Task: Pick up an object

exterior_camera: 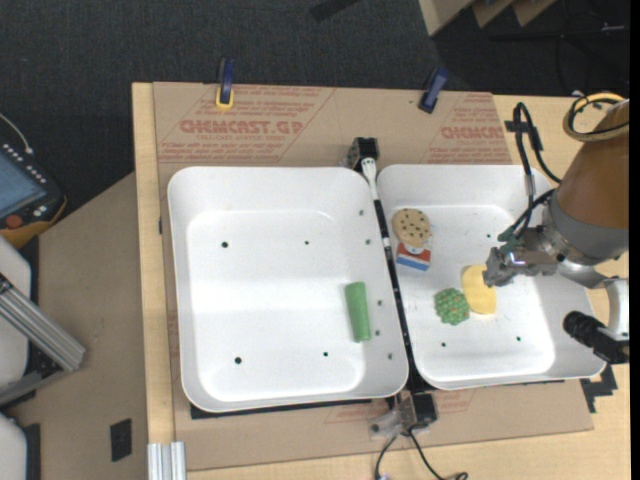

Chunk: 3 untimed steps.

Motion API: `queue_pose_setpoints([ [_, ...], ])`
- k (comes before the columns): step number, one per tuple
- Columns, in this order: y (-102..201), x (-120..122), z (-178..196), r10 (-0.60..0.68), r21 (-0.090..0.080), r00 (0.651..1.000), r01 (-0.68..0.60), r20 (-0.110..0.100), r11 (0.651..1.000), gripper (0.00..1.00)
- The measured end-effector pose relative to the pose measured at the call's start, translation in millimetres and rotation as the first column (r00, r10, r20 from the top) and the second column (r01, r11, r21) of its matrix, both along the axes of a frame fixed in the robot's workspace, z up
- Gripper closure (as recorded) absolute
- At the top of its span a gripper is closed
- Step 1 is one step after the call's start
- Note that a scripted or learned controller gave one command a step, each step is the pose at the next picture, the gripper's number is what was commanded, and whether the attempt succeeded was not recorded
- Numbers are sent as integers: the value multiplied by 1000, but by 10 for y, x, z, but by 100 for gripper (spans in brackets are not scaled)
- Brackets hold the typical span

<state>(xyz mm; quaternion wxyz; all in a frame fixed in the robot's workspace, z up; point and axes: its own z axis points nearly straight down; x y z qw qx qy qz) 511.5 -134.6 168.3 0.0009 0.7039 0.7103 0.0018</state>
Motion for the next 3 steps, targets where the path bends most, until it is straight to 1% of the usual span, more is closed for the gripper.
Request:
queue_pose_setpoints([
  [1, 634, 596, 244, -2, -1, 1000, 2, 3, 1000, 100],
  [2, 970, 806, 161, -6, -2, 1000, 6, -1, 1000, 100],
  [3, 1178, 906, 164, -7, -2, 1000, 7, -1, 1000, 100],
])
